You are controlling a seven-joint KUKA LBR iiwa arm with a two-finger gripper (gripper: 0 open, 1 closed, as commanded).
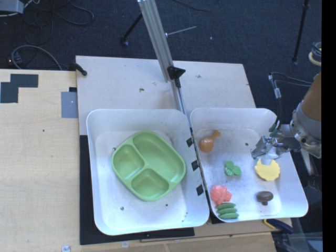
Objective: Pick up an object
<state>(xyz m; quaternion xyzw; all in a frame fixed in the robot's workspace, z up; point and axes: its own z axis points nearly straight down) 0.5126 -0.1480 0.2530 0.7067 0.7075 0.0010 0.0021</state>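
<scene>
**Mia:** What is on the desk (pixel 121 85)?

**Ben:** Two white bins, side by side. The left bin (pixel 100 135) has a green tray (pixel 148 165) with three little sections in it. The right bin (pixel 247 117) has toy food.

**Mia:** What kind of toy food?

**Ben:** An orange drumstick (pixel 208 140) near the middle wall. A small green leafy piece (pixel 232 168). A pink lumpy thing (pixel 221 194) with a green pea pod (pixel 227 210) just below it. A brown mushroom (pixel 264 197). And a yellow piece (pixel 268 170) on the right side.

**Mia:** Where is the robot's gripper (pixel 265 150)?

**Ben:** It reaches in from the right and sits just above the yellow piece. I cannot tell how its fingers are set. I see nothing between them.

**Mia:** What about the room?

**Ben:** The floor (pixel 226 30) is dark blue carpet with cables (pixel 31 54) on it. A silver metal bar (pixel 157 33) slants down to the spot between the bins. A light wood table (pixel 37 167) stands at the left.
</scene>
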